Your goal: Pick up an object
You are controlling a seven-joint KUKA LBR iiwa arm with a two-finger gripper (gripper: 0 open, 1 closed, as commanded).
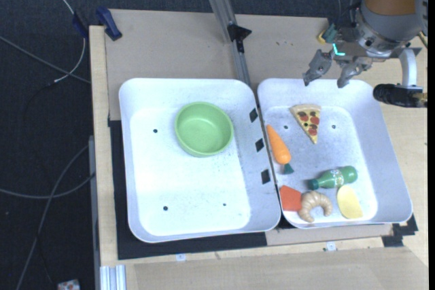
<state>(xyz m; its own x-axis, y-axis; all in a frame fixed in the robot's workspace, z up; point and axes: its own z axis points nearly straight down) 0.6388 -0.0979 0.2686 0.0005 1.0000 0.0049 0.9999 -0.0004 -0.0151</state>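
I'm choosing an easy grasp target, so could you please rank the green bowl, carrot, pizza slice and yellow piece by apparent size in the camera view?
1. green bowl, clearly largest.
2. carrot and pizza slice: these look about alike, so I won't rank them.
3. yellow piece, smallest, though only slightly.

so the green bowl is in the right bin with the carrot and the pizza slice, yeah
Not quite. The camera view shows the green bowl alone in the left bin. The carrot and the pizza slice do lie in the right bin.
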